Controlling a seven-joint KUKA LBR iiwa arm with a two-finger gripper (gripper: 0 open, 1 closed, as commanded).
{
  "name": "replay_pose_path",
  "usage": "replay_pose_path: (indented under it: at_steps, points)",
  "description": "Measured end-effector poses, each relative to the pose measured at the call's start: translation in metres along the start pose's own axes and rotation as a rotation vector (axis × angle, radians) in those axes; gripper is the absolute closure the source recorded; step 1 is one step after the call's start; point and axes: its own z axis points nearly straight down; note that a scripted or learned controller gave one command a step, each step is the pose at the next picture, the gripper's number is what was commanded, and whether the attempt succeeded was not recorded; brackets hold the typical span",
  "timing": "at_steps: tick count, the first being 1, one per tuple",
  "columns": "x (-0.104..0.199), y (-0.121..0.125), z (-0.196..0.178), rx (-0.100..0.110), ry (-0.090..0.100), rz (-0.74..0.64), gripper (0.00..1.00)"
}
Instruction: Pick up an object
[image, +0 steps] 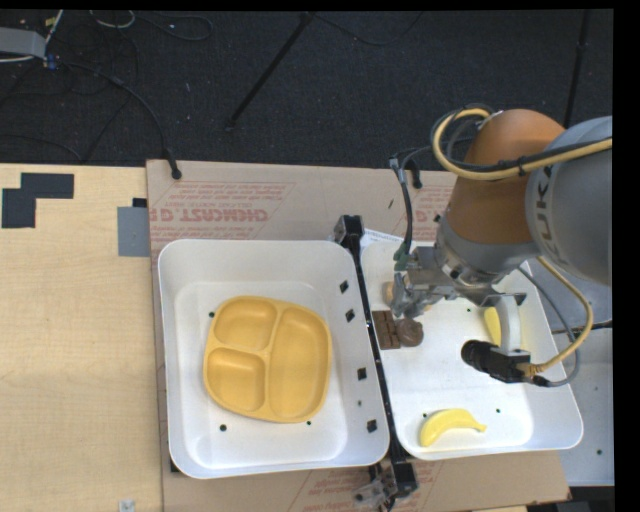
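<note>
My gripper (405, 312) hangs low over the left part of the right bin (470, 415), its tips right at a small brown block (396, 331) near the divider. The tips hide the contact, so a grasp cannot be confirmed. A yellow banana (450, 425) lies near the bin's front edge. A second yellow piece (492, 325) peeks out beside the arm's black cable plug (492, 360). The grey arm with its orange band (505, 140) covers the bin's back right.
The left bin (185, 280) holds a yellow divided plate (268, 357). A black divider strip (365, 340) runs between the bins. Cardboard lies under both bins, with wooden bench to the left.
</note>
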Motion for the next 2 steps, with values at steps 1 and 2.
replay_pose_path:
  at_steps: [1, 2]
  points:
    - [0.050, 0.000, 0.011, 0.001, -0.001, 0.000, 1.00]
    - [0.098, 0.018, 0.003, -0.003, -0.001, 0.000, 1.00]
